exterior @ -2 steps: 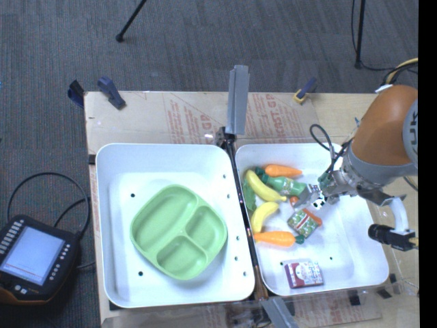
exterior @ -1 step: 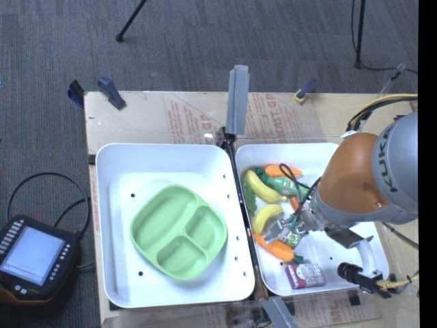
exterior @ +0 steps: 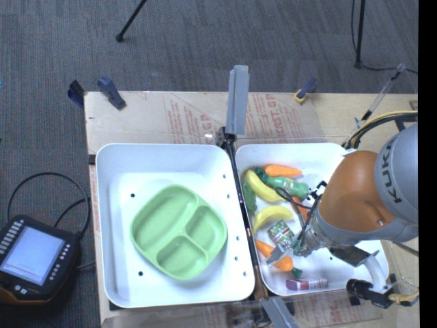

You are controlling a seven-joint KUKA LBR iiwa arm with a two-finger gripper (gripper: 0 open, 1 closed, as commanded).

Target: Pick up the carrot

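Observation:
An orange carrot [exterior: 283,171] lies near the far edge of the right bin [exterior: 321,149]. Two more orange pieces show near the bin's front, one [exterior: 265,247] just left of my gripper [exterior: 283,253] and one [exterior: 284,264] just under it. The gripper covers the space between them, so I cannot tell whether they are one thing. My gripper is low in the bin, right over these pieces and next to a small printed packet [exterior: 279,233]. The arm's orange band [exterior: 355,197] hides the bin's right side.
Two yellow bananas [exterior: 262,186] [exterior: 272,215] and a green item [exterior: 287,183] lie in the right bin's left half. A pink and white tube [exterior: 307,283] lies by its front wall. The left bin [exterior: 113,176] holds a green divided plate [exterior: 179,232].

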